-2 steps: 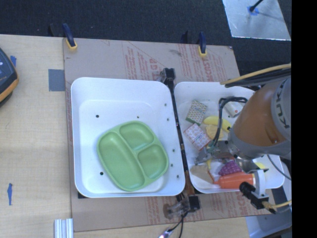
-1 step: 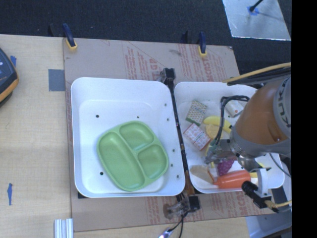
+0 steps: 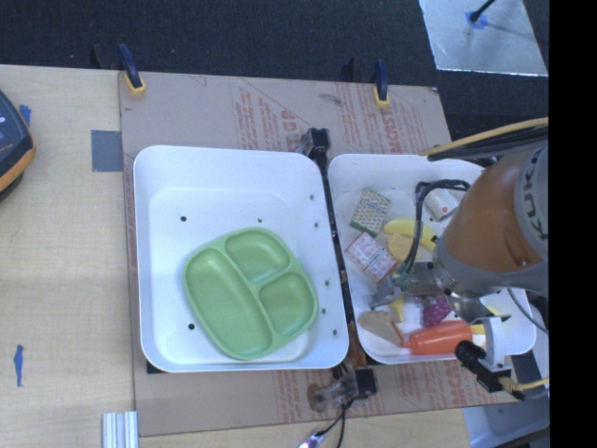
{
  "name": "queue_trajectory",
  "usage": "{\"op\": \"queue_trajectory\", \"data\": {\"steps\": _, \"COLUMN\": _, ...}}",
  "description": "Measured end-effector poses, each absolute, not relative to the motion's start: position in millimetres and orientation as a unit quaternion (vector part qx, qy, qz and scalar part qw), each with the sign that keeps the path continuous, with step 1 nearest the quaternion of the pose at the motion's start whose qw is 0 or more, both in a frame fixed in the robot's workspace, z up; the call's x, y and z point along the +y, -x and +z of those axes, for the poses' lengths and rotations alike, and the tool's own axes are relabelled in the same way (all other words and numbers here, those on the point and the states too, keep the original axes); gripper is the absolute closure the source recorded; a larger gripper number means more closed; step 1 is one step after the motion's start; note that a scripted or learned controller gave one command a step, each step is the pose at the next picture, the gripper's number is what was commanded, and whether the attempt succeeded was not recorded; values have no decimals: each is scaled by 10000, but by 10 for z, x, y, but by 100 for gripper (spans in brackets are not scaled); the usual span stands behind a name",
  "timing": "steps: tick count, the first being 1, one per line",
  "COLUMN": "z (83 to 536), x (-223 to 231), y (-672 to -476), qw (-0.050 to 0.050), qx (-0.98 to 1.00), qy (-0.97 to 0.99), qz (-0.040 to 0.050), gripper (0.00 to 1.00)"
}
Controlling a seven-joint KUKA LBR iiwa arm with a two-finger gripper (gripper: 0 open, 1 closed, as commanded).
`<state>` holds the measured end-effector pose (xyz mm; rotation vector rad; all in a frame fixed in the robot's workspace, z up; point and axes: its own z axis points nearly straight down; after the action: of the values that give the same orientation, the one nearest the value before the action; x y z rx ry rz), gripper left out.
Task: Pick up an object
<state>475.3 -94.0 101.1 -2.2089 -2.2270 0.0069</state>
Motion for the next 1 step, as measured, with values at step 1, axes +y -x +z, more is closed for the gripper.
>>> {"op": "queue_trajectory", "data": {"steps": 1, "z": 1110, "x": -947, "y": -4750, "qw": 31, "qx": -7111, "qy": 7030, "qz": 32, "gripper": 100}}
